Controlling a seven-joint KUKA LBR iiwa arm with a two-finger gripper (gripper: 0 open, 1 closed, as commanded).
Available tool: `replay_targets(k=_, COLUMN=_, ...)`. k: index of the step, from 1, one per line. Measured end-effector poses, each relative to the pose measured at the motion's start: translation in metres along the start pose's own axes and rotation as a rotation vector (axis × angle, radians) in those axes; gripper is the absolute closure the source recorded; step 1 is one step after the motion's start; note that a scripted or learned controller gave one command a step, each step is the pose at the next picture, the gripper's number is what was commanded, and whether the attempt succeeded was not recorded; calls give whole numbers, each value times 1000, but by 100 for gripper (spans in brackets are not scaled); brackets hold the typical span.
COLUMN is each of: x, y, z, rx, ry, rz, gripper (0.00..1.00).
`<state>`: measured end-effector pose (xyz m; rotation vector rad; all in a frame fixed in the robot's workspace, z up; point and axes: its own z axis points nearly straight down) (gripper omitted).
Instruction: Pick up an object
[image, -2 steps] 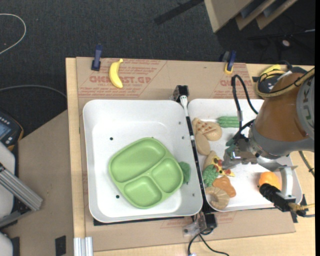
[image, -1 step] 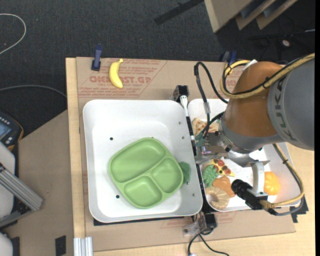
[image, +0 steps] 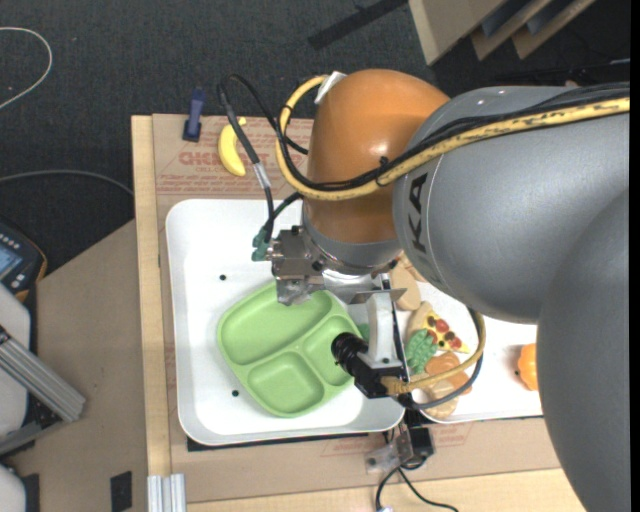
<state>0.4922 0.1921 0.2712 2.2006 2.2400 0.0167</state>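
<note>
One light green plastic divided tray (image: 275, 350) with three compartments lies in the left shallow white bin (image: 195, 300), toward its near right side. The big grey arm with its orange band (image: 370, 140) hangs right over it and blocks much of the bins. The end effector (image: 345, 310) sits low at the tray's upper right rim; I cannot tell its state. In the right bin (image: 500, 400), a few small coloured items (image: 435, 350) peek out, plus one orange piece (image: 527, 365). One yellow banana-shaped object (image: 233, 150) lies on the worktop (image: 160, 170) beyond.
</note>
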Motion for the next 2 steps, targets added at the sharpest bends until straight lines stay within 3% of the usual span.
replay_targets(k=1, x=7, y=59, z=-180, rx=-12, ry=-1, rz=14, gripper=100)
replay_targets(k=2, x=34, y=39, z=-92, rx=17, ry=-9, rz=15, gripper=100)
